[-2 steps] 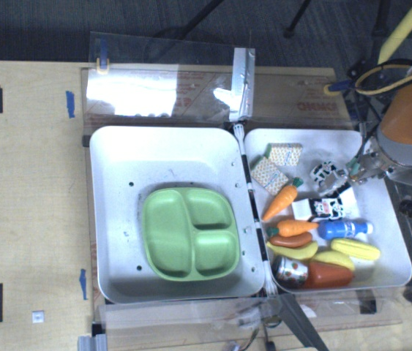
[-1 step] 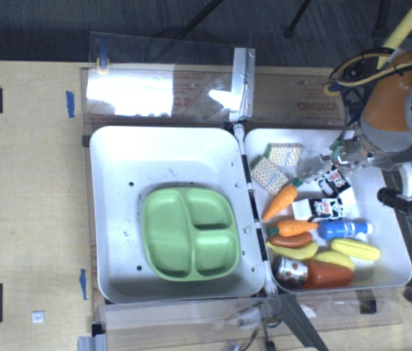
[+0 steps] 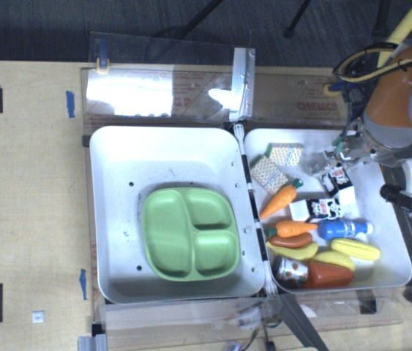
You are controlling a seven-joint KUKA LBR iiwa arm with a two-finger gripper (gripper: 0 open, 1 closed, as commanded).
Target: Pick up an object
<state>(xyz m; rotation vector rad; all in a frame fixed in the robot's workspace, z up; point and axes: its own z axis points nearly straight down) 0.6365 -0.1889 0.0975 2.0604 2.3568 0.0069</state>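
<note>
Camera view
Desk [image 3: 30, 196]: pale wood, bearing two shallow white bins side by side.
Left bin [image 3: 110, 152]: holds a green divided plate [image 3: 189, 232], lying flat toward the near middle, three compartments showing.
Right bin [image 3: 388, 218]: crowded with small things, mostly along the near half.
Carrot [image 3: 279, 200]: orange with green top, slanted, close to the wall shared with the left bin.
Second carrot [image 3: 295, 229]: lying across, just below the first, touching a blue bottle's side of the pile.
Blue bottle [image 3: 345, 229]: on its side, white cap end pointing right.
Yellow banana [image 3: 356, 250]: just beneath the bottle, toward the right.
Red pepper [image 3: 328, 273]: at the near edge, beside a can [image 3: 290, 270].
Patterned cloth pieces [image 3: 275, 163]: at the far side of the right bin, left of the arm's tip.
Black-and-white carton [image 3: 326, 205]: in the middle, below the pincer.
Arm [image 3: 399, 101]: grey with orange band, entering from the right over the far right corner of the right bin.
Pincer [image 3: 337, 165]: low over the far part of the right bin, above the carton; open or closed cannot be told, nothing seen held.
</note>
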